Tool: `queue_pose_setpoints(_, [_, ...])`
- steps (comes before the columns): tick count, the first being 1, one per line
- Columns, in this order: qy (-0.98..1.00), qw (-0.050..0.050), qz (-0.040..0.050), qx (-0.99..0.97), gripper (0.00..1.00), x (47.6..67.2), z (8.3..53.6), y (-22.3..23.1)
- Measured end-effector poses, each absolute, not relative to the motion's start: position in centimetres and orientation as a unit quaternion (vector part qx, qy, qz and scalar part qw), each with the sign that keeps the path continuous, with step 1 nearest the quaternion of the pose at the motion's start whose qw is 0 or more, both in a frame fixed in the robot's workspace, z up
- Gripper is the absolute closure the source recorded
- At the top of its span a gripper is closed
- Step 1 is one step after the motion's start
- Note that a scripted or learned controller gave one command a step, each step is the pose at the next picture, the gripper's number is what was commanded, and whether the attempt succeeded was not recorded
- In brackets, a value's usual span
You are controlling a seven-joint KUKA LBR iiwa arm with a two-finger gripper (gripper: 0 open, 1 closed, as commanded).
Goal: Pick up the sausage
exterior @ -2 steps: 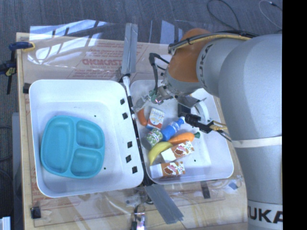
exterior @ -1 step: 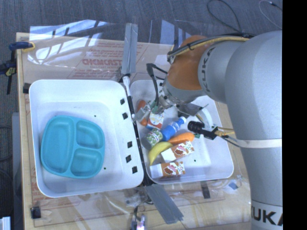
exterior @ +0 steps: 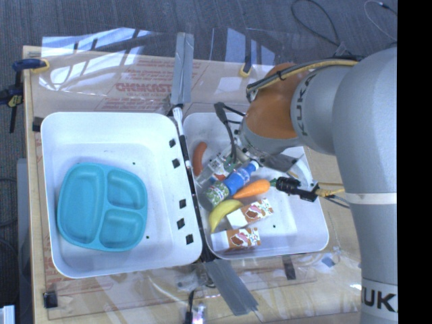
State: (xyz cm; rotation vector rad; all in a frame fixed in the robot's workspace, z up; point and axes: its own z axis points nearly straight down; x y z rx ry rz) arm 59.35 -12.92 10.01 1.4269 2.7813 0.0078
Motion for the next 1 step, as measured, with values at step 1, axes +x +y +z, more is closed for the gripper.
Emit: queue_pose_setpoints(1, [0.913,0.008,-0.0037,0.408,0.00,65.66,9.80,-12.21])
